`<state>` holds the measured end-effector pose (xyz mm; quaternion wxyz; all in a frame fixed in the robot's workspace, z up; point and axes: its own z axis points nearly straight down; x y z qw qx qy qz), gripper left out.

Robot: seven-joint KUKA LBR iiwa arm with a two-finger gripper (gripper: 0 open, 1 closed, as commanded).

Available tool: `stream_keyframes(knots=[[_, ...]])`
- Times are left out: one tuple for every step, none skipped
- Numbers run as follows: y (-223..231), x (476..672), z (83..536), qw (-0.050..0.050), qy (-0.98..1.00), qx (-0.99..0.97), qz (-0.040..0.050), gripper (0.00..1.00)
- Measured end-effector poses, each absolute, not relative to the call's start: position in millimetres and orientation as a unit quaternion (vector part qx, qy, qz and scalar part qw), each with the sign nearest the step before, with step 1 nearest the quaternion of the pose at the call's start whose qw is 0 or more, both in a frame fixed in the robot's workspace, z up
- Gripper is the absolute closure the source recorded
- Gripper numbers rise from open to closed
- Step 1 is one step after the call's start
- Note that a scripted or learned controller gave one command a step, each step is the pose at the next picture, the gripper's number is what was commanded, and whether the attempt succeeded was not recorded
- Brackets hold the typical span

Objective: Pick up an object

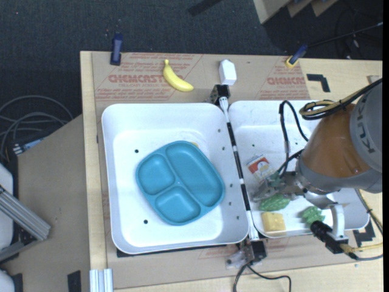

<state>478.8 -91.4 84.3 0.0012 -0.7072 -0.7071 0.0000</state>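
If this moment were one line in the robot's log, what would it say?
arm: over right bin | gripper: low among small items | blue tray: left bin | banana: on bench

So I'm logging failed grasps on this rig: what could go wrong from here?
The hand sits low in the right bin, among a green item, a yellow block and a small card. Packed this closely, it may nudge them apart or pinch two together. It also works close to the divider and could bump it.

Single camera fixed above bench (91,163), angled downward; both bins, left (121,126) and right (255,111), framed whole; arm (340,148) seen entering from right.
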Motion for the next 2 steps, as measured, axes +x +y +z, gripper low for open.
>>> stream_keyframes(knots=[[-92.4,478.8,84.2,0.001,-0.707,-0.707,-0.0001,0.0],[-92.1,478.9,84.2,0.0,-0.707,-0.707,-0.0002,0.0]])
